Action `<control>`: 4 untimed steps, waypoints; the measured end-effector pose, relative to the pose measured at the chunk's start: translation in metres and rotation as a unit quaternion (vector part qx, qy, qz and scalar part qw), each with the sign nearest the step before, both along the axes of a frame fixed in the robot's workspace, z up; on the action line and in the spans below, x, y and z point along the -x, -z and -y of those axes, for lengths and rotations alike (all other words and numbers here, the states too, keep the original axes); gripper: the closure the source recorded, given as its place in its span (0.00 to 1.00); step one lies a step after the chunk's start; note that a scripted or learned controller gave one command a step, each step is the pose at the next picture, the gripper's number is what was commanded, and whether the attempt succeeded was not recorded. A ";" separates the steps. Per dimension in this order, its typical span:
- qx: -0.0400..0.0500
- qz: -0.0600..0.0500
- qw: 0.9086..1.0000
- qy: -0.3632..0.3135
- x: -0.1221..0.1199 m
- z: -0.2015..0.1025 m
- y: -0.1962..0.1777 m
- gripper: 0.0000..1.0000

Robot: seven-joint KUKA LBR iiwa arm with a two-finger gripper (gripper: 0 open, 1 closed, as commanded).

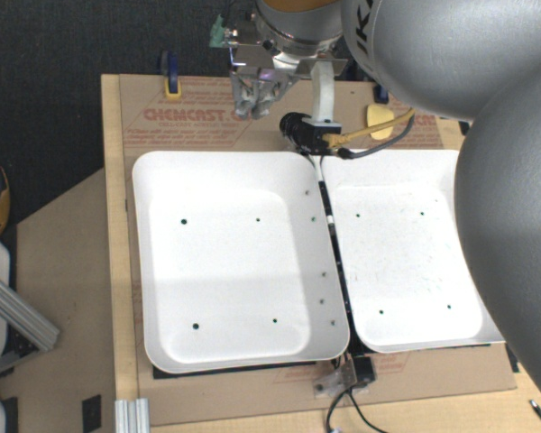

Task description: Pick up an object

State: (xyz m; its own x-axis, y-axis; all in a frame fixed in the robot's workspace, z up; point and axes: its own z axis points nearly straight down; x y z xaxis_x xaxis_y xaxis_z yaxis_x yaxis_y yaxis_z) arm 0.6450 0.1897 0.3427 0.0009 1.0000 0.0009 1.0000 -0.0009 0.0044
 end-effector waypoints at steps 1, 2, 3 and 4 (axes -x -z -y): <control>0.001 -0.006 1.000 -0.002 -0.021 -0.036 0.090 1.00; 0.000 -0.002 1.000 0.001 -0.017 -0.008 0.062 1.00; 0.000 0.000 1.000 0.001 -0.022 0.037 0.015 1.00; 0.001 -0.005 1.000 -0.003 -0.020 -0.038 0.079 1.00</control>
